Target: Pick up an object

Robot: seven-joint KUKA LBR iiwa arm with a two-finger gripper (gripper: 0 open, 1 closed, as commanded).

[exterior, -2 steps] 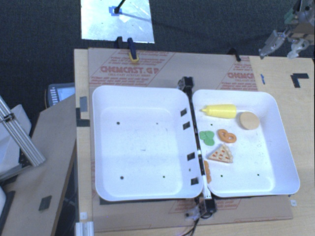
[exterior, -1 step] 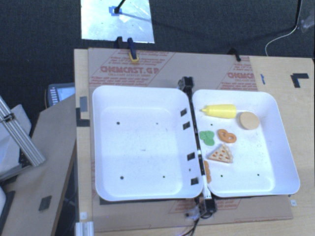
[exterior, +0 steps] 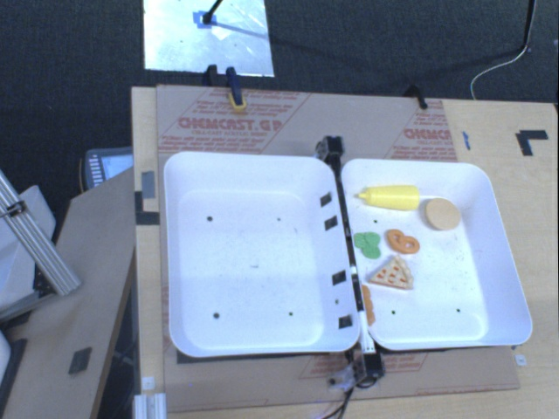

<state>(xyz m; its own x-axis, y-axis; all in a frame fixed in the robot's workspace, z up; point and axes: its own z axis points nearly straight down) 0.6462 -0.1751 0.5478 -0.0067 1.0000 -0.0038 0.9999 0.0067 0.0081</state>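
A pale wooden surface [exterior: 105,234] is seen from above against dark carpet, bearing two shallow white bins side by side on a printed cardboard sheet [exterior: 262,120]. Everything is placed here relative to the black-clipped divider [exterior: 345,251] where the two bins meet.

Nearest the camera, just right of the divider, a small orange piece [exterior: 368,304] is pressed against the wall of the right-hand white bin [exterior: 489,312]. Slightly farther back, a tan triangular toy pizza slice [exterior: 391,274] lies just right of the divider. Beyond it, a flat green leaf-shaped piece [exterior: 367,243] sits close to the divider, with an orange pretzel-shaped toy [exterior: 403,241] just beside it on the side away from the divider. Farther still, a yellow bottle-shaped toy [exterior: 389,197] lies on its side, its long axis running away from the divider, and a round tan disc [exterior: 442,214] rests off its far end. To the divider's left, the left-hand white bin [exterior: 175,260] is seen. Farthest back, a shiny metal plate [exterior: 208,24] lies on the carpet.

The state of the gripper cannot be told. Since the arm reaches in from the right, the objects are judged to lie toward the divider from it; the disc and the bottle's end would be met first, and the bottle would best be grasped across its long axis.
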